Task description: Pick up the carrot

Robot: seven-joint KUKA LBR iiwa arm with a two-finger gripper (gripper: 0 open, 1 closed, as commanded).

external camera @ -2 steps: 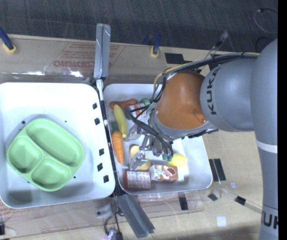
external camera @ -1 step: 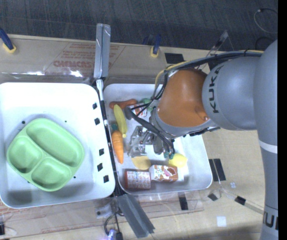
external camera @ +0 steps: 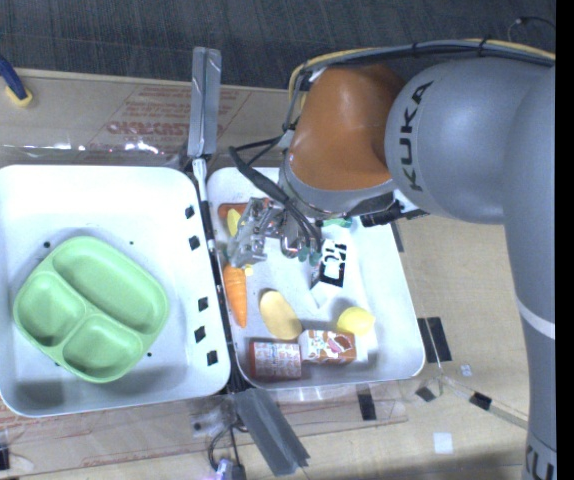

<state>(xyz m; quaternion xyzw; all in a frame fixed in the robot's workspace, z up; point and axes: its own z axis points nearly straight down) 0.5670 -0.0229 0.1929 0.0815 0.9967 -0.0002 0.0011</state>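
An orange carrot [external camera: 236,296] lies along the left wall of the right bin [external camera: 399,298], pointing toward the front. My gripper [external camera: 254,236] hangs just above and behind the carrot's top end, under the grey arm and its orange band. Its metal fingers [external camera: 244,245] point down and to the left, close to the carrot's upper tip. Whether anything is between them is hidden by the angle and clutter.
The right bin also holds a yellow potato-like piece [external camera: 280,314], a lemon [external camera: 355,320], a brown can [external camera: 276,359], a small printed carton [external camera: 328,346] and a black-and-white packet [external camera: 334,264]. In the left bin [external camera: 27,198] rests a green divided plate [external camera: 90,307].
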